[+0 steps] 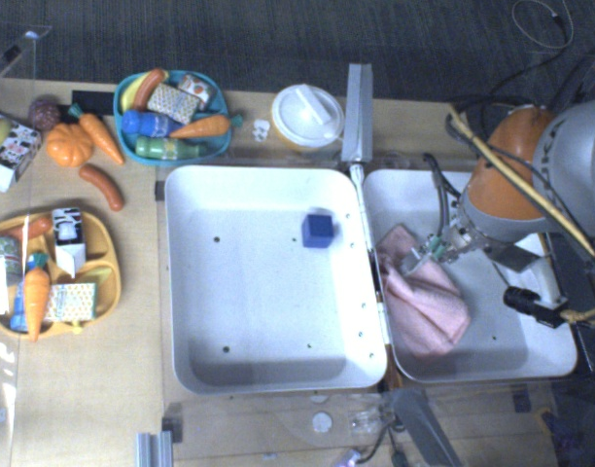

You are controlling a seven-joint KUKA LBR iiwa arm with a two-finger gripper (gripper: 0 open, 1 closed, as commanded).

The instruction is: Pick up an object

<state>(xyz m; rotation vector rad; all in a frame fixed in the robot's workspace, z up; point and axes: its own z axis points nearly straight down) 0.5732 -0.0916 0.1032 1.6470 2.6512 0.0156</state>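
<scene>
The gripper point(426, 252) sits low over the pink cloth point(424, 295) in the right bin point(531, 353), can't tell how open it is, so I'd press straight down into a thick fold before pinching, since the blue block point(318, 230) sits well apart in the left bin point(259, 358).

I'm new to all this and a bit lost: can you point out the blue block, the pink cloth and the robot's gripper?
Blue block point(319, 230): camera view, its top face.
Pink cloth point(426, 298): camera view, middle of the folded fabric.
Gripper point(431, 251): camera view, at its fingertips over the cloth.
</scene>
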